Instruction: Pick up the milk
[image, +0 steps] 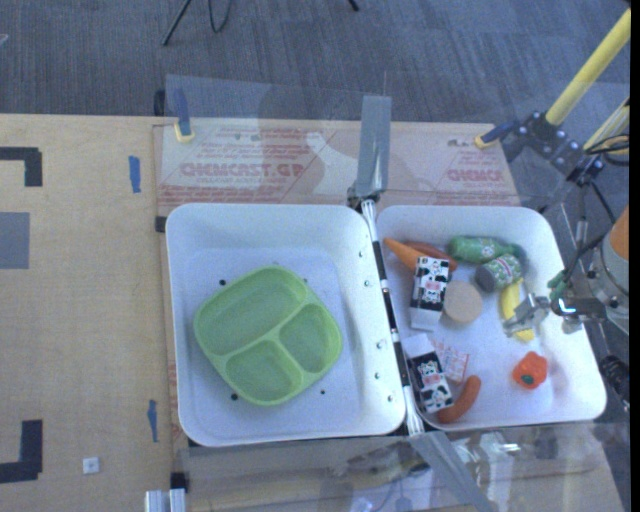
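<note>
A second cow-print carton (428, 379) is lying nearest the camera, at about 7 o'clock in the right bin (580, 395), touching a sausage (462, 398). The milk carton (429, 290) is lying at 10 o'clock in that bin, beside a tan round disc (463, 303) and just below a carrot (415, 251). A green bottle (480, 247), a can (499, 271), a banana (512, 302) and an orange pepper (530, 370) are sitting towards 3 o'clock. The pincer (545, 310) is reaching in at 3 o'clock, near the banana; whether it is wide or narrow, I cannot tell. A green divided plate (266, 334) is resting in the left bin (190, 300) on the counter (80, 300).
</note>
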